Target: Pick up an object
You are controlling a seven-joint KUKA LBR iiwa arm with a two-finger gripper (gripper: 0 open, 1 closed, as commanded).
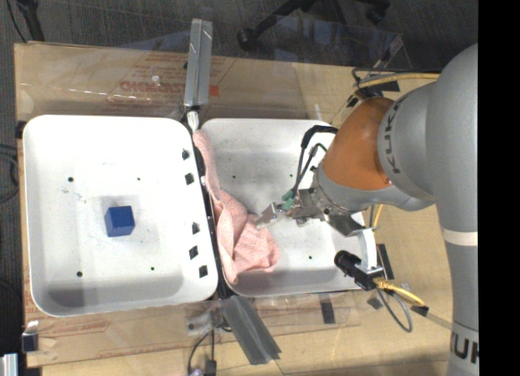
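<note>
A pink cloth [242,240] lies crumpled along the left wall of the right bin [252,151], with a strip trailing up toward the bin's back corner. A small blue cube [120,220] sits alone on the floor of the left bin [89,163]. My gripper [270,218] is low in the middle of the right bin, pointing left, with its tip right at the cloth's right edge. The wrist and the orange band [357,155] cover the bin's right part. Nothing can be seen held in the gripper.
Black clips [195,228] line the wall between the two bins. A grey metal bar [197,62] stands at the back above that wall, and another bracket [248,330] juts out at the front. Bare bin floor lies behind the gripper.
</note>
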